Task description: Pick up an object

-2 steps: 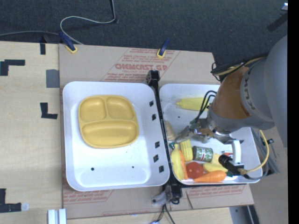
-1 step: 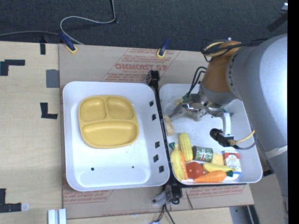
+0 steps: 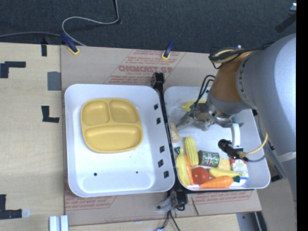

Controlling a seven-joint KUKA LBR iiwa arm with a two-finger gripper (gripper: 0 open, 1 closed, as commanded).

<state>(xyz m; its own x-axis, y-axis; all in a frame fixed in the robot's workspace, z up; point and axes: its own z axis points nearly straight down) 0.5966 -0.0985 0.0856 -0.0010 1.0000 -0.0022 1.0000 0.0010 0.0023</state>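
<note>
The things to pick from sit in a little heap at the near edge of the right bin (image 3: 262,174), the shallow white one with smooth sides. There is a bumpy yellow corn cob (image 3: 191,149) standing up the bin, a long orange carrot (image 3: 220,181) lying along the near rim, and a round red tomato (image 3: 201,174) just beside the carrot. A small can with a green label (image 3: 209,158) lies on its side next to the corn. A smooth yellow banana shape (image 3: 181,168) lies by the bin's left wall, touching the corn. A small white box with red on it (image 3: 240,167) sits near the right end of the carrot.

The claw (image 3: 188,117) is farther back in the same bin, up near its left wall, well apart from the heap. It looks grey and shiny, like metal. I cannot tell if its fingers are wide or narrow, and I see nothing held in it. Something small and yellow (image 3: 199,103) peeks out just behind it, but it is too hidden to name.

The arm (image 3: 269,76) is big, round and grey, with an orange band (image 3: 226,83) above the wrist. It covers the far right corner of the bin.

The left bin (image 3: 77,177) is white too. A yellow plastic plate (image 3: 111,125) with three dips in it rests in its far half.

Both bins sit on a flat brown cardboard sheet (image 3: 130,66) on the pale wood counter (image 3: 24,153). A thin cable (image 3: 91,20) curls over the dark carpet behind.
</note>
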